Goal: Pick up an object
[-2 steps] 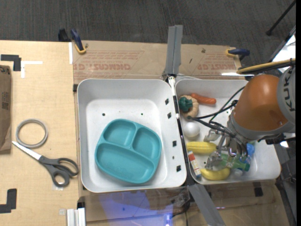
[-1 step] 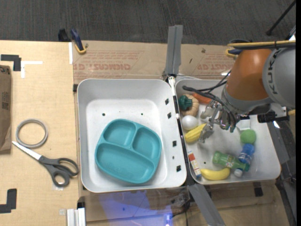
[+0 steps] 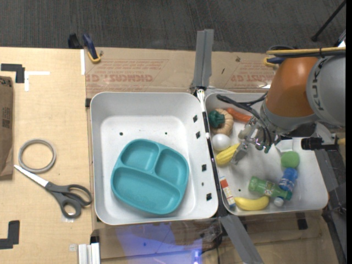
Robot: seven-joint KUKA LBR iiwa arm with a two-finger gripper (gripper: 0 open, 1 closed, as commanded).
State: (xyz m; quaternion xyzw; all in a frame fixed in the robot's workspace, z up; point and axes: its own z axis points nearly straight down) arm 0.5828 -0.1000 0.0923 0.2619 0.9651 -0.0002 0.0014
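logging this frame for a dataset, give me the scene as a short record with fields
left bin: holds a teal divided plate
right bin: holds two bananas, white ball, green ball, green bottle, blue bottle, carrot
arm: reaches in from the right over the right bin
gripper: low in the right bin, beside the upper banana; nothing seen between its fingers
bench, left of bins: scissors, tape roll
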